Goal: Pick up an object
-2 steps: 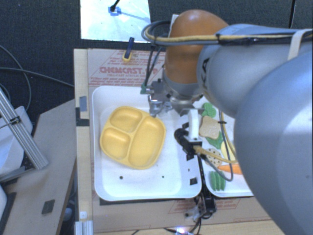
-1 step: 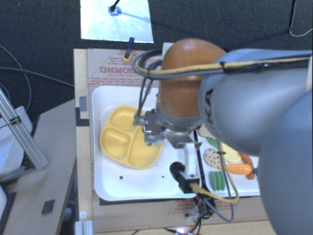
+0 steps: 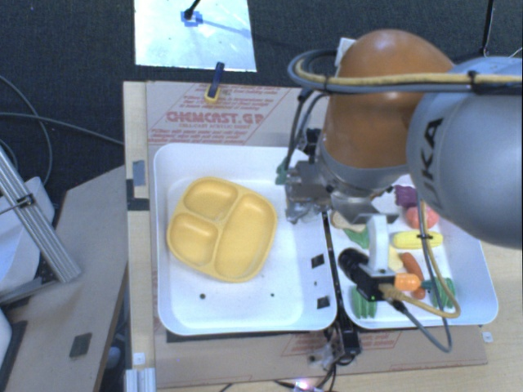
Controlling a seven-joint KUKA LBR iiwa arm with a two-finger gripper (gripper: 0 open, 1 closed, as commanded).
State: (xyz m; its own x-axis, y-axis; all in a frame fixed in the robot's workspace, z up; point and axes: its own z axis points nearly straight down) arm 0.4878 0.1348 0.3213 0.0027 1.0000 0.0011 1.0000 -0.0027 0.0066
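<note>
Overhead slanted view of a counter (image 3: 90,211) carrying two shallow white bins side by side, with a grey robot arm with an orange band reaching in from the right of the view. The pincer (image 3: 302,202) sits low over the strip where the two bins meet, at the near edge of the left bin (image 3: 176,317). Whether it is open or closed cannot be told from this angle, and nothing can be seen gripped in it. Just to the left of the pincer, close but apart from it, a yellow divided plate (image 3: 221,227) lies flat on the floor of the left bin. On the other side of the pincer, partly hidden under the arm, the right bin (image 3: 482,300) holds a cluster of small toy foods: a purple piece (image 3: 405,194), a red-pink piece (image 3: 421,216), a yellow piece (image 3: 417,239), an orange-red piece (image 3: 413,265) and some green pieces (image 3: 355,237). Every object appears to rest in its bin, so the pick looks not yet done. The approach seems to be made; what is left, by this reading, is to close on one object, most likely the plate's nearest edge, and lift it clear.
</note>
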